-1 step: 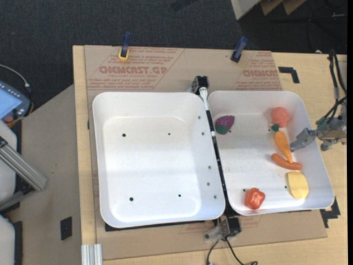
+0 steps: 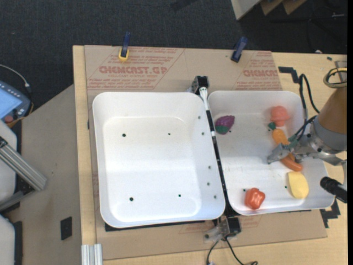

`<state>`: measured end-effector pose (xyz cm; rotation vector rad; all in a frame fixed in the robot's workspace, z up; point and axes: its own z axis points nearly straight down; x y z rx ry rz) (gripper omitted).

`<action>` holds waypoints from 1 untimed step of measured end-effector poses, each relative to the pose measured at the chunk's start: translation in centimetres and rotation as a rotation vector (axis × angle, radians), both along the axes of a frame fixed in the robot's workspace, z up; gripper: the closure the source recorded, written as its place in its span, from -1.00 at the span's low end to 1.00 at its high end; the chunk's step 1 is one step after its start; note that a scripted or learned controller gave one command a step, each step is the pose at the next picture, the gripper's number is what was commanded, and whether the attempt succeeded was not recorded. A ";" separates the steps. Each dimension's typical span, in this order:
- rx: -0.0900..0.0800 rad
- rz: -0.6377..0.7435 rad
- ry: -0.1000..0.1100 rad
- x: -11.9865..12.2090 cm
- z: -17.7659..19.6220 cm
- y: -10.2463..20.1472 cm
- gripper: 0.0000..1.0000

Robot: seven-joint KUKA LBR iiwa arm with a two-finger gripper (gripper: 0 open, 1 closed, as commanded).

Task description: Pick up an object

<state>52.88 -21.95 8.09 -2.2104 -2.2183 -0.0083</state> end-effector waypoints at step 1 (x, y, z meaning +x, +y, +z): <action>-0.011 0.002 -0.007 3.3 0.4 5.4 -1.00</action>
